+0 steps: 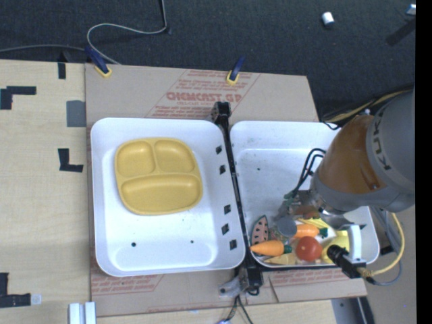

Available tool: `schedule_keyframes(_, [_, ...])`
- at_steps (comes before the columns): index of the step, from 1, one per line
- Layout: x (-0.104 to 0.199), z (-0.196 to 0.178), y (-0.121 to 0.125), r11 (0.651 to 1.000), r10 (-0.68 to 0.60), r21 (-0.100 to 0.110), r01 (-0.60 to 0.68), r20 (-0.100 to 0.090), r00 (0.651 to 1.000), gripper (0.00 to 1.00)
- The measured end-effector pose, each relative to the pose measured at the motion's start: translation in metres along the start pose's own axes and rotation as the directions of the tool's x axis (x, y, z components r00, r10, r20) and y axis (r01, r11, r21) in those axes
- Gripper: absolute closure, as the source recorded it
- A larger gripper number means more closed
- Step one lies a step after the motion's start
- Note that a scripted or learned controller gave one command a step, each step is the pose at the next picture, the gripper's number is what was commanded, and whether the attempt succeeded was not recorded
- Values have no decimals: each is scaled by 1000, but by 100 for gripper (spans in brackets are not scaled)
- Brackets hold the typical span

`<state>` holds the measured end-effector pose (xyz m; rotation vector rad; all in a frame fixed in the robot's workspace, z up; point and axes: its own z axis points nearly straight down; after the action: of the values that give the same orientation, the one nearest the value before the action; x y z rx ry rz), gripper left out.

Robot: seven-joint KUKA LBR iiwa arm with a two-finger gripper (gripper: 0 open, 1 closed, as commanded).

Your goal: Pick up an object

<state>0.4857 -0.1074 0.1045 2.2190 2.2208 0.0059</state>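
The grey arm's gripper (pixel 289 223), fingers too hidden to tell, should drop straight onto the small orange carrot toy (pixel 267 248).

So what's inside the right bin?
The right bin holds toy food at its near edge: a carrot, a tomato, a watermelon slice. The arm covers the rest.

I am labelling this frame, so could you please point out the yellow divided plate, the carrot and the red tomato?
yellow divided plate (pixel 159 176): camera view, on its large lower compartment.
carrot (pixel 267 248): camera view, on the middle of its orange body.
red tomato (pixel 309 248): camera view, on the centre of its round top.
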Motion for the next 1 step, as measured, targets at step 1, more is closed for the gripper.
schedule_keyframes(1, [0, 0, 0, 1000, 0, 0, 0, 0, 1000, 0])
